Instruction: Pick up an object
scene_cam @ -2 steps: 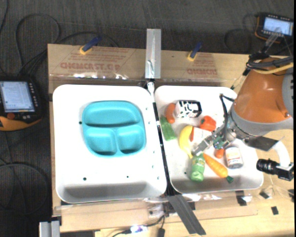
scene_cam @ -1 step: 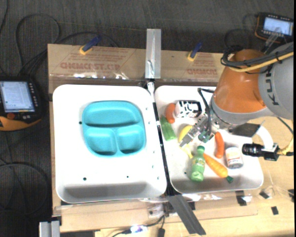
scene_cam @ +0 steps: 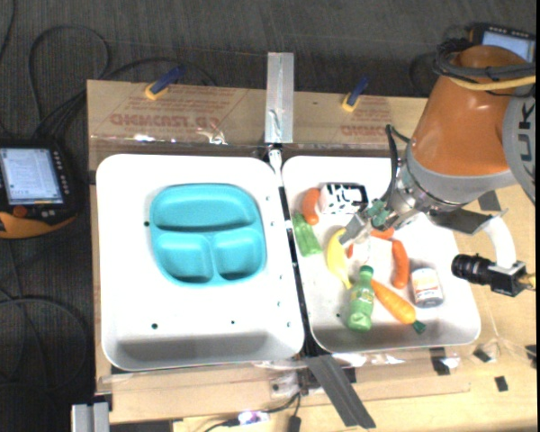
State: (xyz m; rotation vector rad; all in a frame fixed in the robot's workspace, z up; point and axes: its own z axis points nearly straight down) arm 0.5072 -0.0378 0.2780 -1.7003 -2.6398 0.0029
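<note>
Low in the right bin [scene_cam: 468, 327], the pincer [scene_cam: 364, 228] points down and to the left, its tip just above the upper end of a yellow banana [scene_cam: 336, 255]. From the camera view it is not possible to tell how far it is open, and nothing can be seen held in it. The grey arm [scene_cam: 459, 142] with its orange part comes in from the right and covers the upper right corner of this bin.

The task's things all lie in the right bin. The banana lies near the middle, beside a green piece [scene_cam: 304, 236] that leans along the left wall. A small orange item [scene_cam: 310, 205] and a black-and-white object [scene_cam: 344, 198] sit near the top. A green bottle [scene_cam: 361, 299] lies at the bottom, touching a carrot [scene_cam: 398, 302], and a second, smaller carrot [scene_cam: 400, 257] lies just right of the pincer. A small white jar [scene_cam: 427, 286] stands near it. They lie crowded, so the pincer probably goes for the banana because its top side is free.

The left bin [scene_cam: 126, 331] carries a turquoise divided tray [scene_cam: 207, 232], well apart from the pincer. Both bins rest on the worktop [scene_cam: 189, 111], which is covered with cardboard.
</note>
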